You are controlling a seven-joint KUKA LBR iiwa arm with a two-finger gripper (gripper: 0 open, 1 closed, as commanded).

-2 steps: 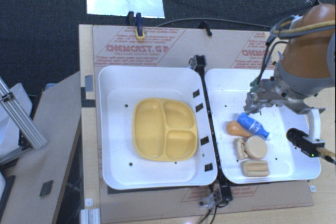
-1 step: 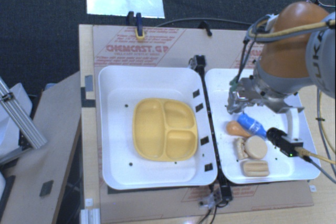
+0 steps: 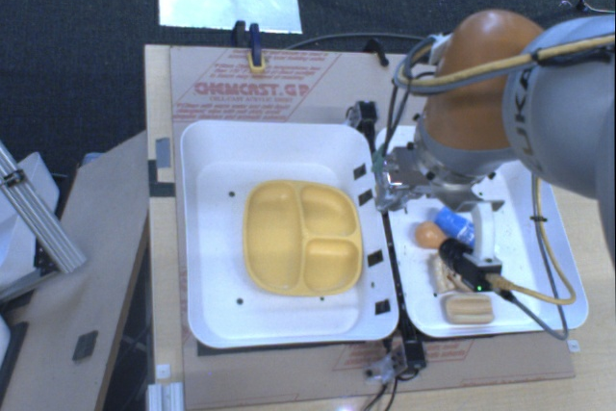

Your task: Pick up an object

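My gripper (image 3: pixel 390 191) hangs low under the grey wrist, at the left edge of the right bin (image 3: pixel 556 301), close to the divide between the two bins. Just to its right, on the bin floor, lie a small orange ball (image 3: pixel 428 234) and a blue object (image 3: pixel 453 224), which touch each other. A tan bread-like block (image 3: pixel 468 309) rests near the bin's front edge. Another pale tan piece (image 3: pixel 442 276) sits just above it, partly hidden by the arm. I see nothing held in the gripper.
The left bin (image 3: pixel 195 207) holds a yellow divided plate (image 3: pixel 303 237) in its middle. The big orange and grey arm covers most of the right bin's back half. Cables run along the bench's back edge.
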